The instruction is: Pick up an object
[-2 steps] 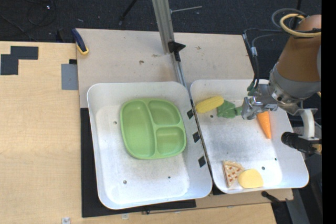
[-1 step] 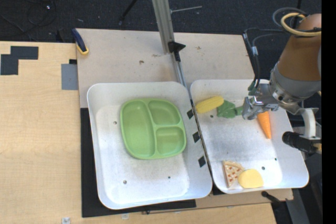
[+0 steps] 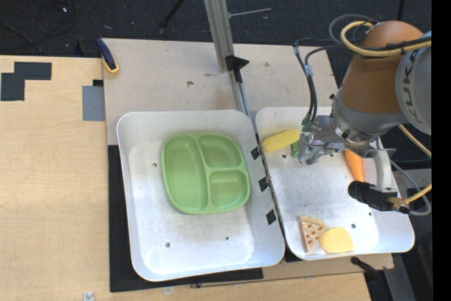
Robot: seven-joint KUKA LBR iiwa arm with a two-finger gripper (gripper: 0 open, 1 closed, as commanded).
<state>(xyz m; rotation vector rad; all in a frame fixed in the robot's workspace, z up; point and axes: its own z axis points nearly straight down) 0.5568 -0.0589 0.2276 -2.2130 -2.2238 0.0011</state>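
A yellow toy corn cob (image 3: 280,140) is lying near the back left corner of the right bin (image 3: 394,240), tilted slightly, with a small green piece (image 3: 295,149) showing just beside its right end. The tool (image 3: 308,154) is hanging right next to that end of the cob; whether it is open or closed cannot be told from here, and nothing is visibly held. An orange carrot (image 3: 354,165) is lying just to the right, partly hidden by the wrist. A pizza slice (image 3: 311,232) and a round yellow piece (image 3: 336,240) are sitting together near the bin's front edge. In the left bin (image 3: 141,243), a green divided plate (image 3: 206,173) is resting well apart. An aluminium post (image 3: 218,17) is standing on the counter (image 3: 162,77) behind the bins.
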